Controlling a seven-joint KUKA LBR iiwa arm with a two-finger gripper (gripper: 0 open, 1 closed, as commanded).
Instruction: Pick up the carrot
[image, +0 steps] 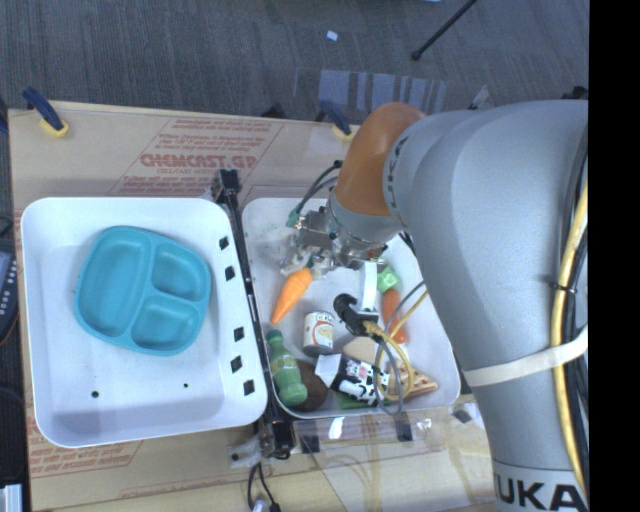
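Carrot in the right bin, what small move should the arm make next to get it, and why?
Probably a short drop straight down onto the carrot's upper end. The claw sits just above and right of that thick end, and the carrot lies free on the right bin's floor, slanting down-left, apart from the can beside it.

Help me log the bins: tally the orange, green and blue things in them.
Orange: 2, the carrot and an orange piece
Green: 2, a bottle and a small piece
Blue: 1, the divided plate
Total: 5
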